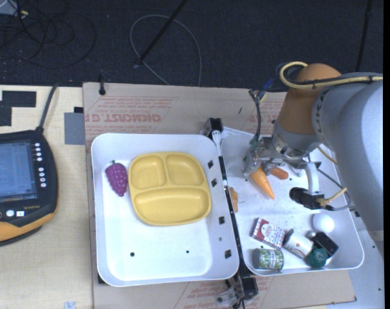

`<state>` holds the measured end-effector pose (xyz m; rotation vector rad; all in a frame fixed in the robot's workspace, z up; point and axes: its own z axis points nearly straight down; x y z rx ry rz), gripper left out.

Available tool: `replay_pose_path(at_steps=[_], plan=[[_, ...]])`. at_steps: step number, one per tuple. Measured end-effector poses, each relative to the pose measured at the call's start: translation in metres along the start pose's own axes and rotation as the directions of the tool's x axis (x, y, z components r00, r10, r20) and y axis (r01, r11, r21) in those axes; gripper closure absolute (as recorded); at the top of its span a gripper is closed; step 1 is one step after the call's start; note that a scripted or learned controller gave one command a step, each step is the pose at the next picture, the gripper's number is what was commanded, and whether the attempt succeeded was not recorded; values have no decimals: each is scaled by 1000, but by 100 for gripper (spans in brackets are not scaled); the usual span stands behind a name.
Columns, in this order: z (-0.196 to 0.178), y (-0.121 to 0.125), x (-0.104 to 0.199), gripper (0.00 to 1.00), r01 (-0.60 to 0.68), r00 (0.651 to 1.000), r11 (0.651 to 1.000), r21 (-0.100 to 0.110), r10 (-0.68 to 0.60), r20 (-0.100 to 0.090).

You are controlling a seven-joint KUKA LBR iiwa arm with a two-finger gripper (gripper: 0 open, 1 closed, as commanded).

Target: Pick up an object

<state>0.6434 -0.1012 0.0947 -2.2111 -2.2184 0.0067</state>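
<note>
Reaching in over the worktop (66, 298), the grey arm (356, 140) bends down into the right bin (356, 256), its orange band above the wrist. Taking that bin as the landmark: the left bin (118, 262) adjoins it and holds a yellow divided plate (169, 188) with a purple grape bunch (117, 177) just beside the plate's far side from the landmark. At the landmark's upper part, the end effector (260, 166) sits low over an orange carrot (264, 184), likely lined up there because the carrot lies apart from the clutter. Whether it is released or clenched I cannot tell, and nothing shows as gripped. Toward the landmark's lower edge lie a small red packet (267, 232), a white egg (323, 223) and a green can (268, 259).
</note>
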Motion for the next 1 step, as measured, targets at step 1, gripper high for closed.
replay_pose_path(at_steps=[1], plan=[[-91,-56,50,100,-2,1000,1000,-5,2,3]])
